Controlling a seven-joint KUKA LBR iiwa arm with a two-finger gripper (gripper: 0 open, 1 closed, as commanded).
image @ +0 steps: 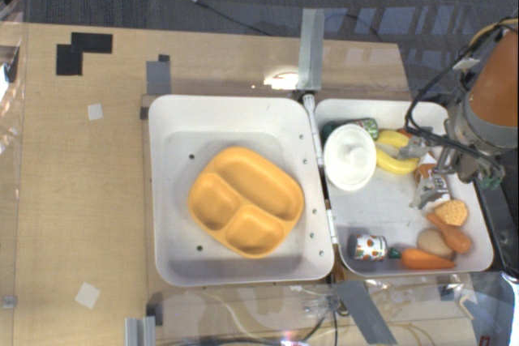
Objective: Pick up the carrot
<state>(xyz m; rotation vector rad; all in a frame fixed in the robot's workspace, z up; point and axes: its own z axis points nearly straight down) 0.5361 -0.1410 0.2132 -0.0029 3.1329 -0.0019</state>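
Right bin [381, 215], near edge: carrot [426, 259], orange with a green tip, lying flat along the front wall; a small printed can [369, 247] on its side just beside the tip. Behind the carrot, touching or nearly so: a tan, potato-like piece [435, 242] and an orange oblong item [452, 237], with a yellow waffle-textured piece [451, 212] above them.

Right bin, middle: claw [432, 190], metal fingers pointing down over the bin floor, near the waffle-textured piece and apart from the carrot. Nothing is visible between the fingers; how far they are parted cannot be told (too small and cluttered). Judged position: staged above the clutter, not yet over the target, which lies nearer the front wall.

Right bin, far end: white bowl [350, 155] upright, banana [395, 152] beside it, a green item [328, 130] partly hidden behind the bowl.

Left bin [170, 174]: yellow divided tray [246, 199], set aslant at centre, compartments bare.

Table [81, 174]: pale wood, black markers at the far left.
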